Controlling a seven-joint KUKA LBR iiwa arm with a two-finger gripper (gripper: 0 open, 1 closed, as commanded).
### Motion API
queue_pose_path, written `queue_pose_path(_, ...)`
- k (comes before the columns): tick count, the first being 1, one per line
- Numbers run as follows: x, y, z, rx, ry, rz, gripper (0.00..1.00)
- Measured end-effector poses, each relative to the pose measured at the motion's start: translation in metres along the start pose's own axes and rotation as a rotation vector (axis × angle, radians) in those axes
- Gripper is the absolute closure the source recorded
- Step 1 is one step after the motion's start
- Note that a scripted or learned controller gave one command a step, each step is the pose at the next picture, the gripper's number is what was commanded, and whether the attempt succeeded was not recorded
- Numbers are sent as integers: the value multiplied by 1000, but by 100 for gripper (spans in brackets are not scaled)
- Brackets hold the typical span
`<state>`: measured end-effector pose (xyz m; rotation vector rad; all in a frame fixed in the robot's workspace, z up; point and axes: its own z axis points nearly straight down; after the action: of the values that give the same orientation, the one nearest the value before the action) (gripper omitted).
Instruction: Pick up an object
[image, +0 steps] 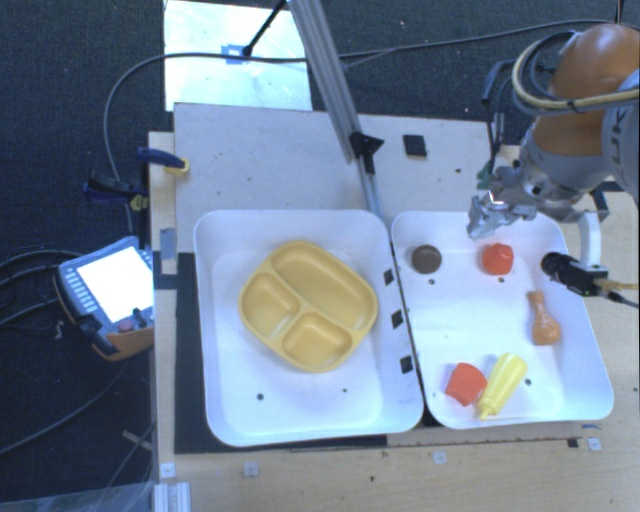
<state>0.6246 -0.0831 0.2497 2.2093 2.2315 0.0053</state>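
Observed state: the arm reaches in from the right and its pincer stands over the far edge of the right bin. Whether the pincer is open or closed cannot be told from this angle. Nothing is seen held in it.

Right bin contents, five items, all lying on the bin floor:
- A red round item, just beside the pincer on its near side; contact between the two cannot be confirmed.
- A brown round item, near the bin's far left corner, apart from the red one.
- A tan drumstick-shaped item, along the right side.
- A red-orange block at the near side, touching or just beside a yellow bottle-shaped item that lies tilted to its right.

Left bin contents: one yellow divided plate with three compartments, set roughly in the middle.

Both bins sit side by side on the worktop.
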Motion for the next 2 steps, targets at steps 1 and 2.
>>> queue_pose_path(1,60,-10,2,3,0,0,100)
queue_pose_path(2,114,-8,17,3,0,0,100)
